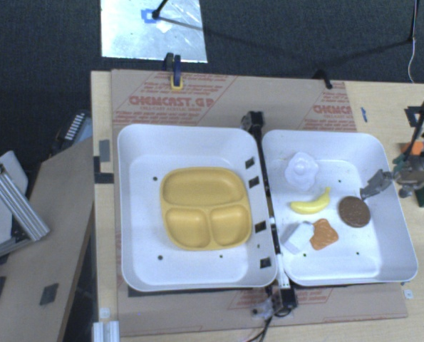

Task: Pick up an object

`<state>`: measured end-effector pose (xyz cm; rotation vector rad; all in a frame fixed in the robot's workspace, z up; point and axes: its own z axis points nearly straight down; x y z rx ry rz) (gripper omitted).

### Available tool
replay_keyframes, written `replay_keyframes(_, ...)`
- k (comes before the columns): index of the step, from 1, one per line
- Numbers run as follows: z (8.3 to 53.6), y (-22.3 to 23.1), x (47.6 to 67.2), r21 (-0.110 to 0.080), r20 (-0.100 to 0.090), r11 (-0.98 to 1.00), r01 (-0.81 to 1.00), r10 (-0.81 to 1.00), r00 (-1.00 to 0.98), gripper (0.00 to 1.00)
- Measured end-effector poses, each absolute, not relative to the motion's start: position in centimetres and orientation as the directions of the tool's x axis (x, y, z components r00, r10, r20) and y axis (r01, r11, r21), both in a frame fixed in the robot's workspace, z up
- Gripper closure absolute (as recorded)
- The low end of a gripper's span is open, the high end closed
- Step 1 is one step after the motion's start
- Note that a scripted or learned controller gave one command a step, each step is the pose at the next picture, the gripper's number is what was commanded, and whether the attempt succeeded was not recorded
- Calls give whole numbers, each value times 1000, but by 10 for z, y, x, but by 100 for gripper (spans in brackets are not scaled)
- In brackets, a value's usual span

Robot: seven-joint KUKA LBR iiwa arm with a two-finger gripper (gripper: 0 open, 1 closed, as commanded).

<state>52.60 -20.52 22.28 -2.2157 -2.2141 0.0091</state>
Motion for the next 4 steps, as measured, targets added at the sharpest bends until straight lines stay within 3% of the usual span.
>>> replay_keyframes(1, 230, -204, 529, 1, 0, 3, 1000, 1000, -3, 0)
replay_keyframes(4, 85, -197, 521, 4, -3, 1, 1000, 1000, -1, 0)
